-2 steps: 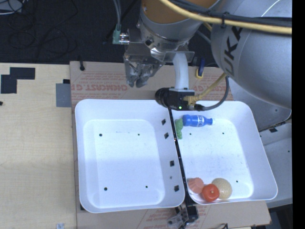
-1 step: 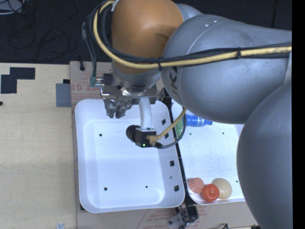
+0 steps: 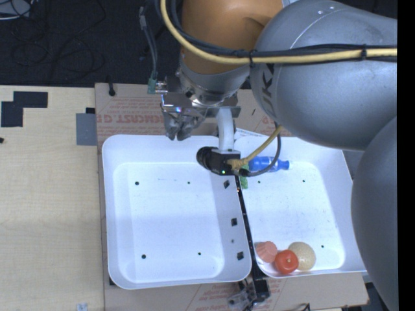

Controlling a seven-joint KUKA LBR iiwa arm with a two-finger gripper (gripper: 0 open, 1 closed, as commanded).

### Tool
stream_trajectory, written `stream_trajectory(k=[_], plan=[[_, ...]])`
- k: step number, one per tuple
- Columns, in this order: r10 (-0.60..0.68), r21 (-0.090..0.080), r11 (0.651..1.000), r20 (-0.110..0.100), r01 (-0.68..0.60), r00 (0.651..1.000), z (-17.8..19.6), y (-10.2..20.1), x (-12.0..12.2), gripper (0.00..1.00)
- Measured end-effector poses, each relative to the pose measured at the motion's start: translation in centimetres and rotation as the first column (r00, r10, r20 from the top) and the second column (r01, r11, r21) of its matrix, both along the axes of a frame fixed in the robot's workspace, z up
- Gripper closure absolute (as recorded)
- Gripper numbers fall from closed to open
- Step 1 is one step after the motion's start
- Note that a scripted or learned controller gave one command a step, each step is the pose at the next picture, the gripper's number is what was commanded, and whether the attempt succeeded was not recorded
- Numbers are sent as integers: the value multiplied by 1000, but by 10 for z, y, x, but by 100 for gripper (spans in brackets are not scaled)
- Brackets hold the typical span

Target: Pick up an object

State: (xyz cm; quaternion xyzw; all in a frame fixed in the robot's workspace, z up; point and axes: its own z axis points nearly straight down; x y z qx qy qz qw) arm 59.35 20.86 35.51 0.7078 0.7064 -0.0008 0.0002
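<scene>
While the arm [image 3: 324, 63] hangs in from the right of the camera view, you have its gripper [image 3: 180, 129] sitting high over the far rim of the left bin [image 3: 123, 154], close to the back wall. Look at the fingertips: they sit narrow, nearly together, and I see nothing between them, so I'd call no grasp made at this point.

Now check the right bin [image 3: 331, 193]. Your candidates are all over there. At the near corner you've got a red round piece [image 3: 286, 261], a pinkish piece [image 3: 265, 249] just beside it on the left, and a pale yellowish ball [image 3: 303, 254] touching or nearly touching it on the right. Up toward the far side lies a blue object [image 3: 264, 165], just beside a black fitting [image 3: 214, 160] with yellow cable that sits on the divider between the bins; whether that blue thing is loose or part of the rig, I cannot tell.

So the score as I read it: nothing lifted, pick not yet done. The gripper is well apart from the cluster, over the other bin. What's left for you is everything, namely travel across, descent, closing and lift.
</scene>
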Motion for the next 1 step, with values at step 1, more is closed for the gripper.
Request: stream_trajectory(k=[1], plan=[[6,1,1000,-4,-6,1000,-5,36,-18,100]])
